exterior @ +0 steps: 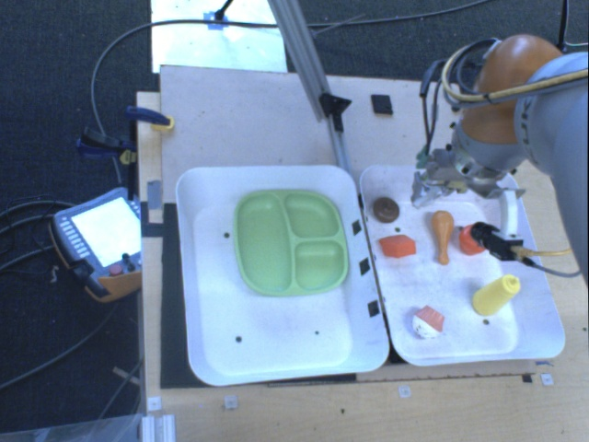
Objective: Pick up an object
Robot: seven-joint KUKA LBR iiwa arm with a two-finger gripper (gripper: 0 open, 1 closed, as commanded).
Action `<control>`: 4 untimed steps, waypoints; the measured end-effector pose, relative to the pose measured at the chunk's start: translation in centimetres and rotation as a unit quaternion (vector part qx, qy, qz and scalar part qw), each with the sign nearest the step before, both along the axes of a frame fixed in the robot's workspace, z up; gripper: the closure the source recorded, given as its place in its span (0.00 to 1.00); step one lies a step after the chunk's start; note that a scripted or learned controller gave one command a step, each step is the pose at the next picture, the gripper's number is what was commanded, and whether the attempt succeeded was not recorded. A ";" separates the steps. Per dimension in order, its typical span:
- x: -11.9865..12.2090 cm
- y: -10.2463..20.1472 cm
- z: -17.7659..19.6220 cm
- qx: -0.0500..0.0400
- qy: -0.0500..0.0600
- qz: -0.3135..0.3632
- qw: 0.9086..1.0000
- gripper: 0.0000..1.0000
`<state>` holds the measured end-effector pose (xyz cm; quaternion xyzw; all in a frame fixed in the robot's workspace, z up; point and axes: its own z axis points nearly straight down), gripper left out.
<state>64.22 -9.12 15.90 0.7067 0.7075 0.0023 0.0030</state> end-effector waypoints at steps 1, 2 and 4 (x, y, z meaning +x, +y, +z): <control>-0.2 -0.5 6.3 0.000 0.000 0.000 1.000 1.00; 0.4 -1.0 12.7 0.000 -0.001 0.002 1.000 1.00; -3.1 8.4 10.9 0.001 0.003 0.004 1.000 1.00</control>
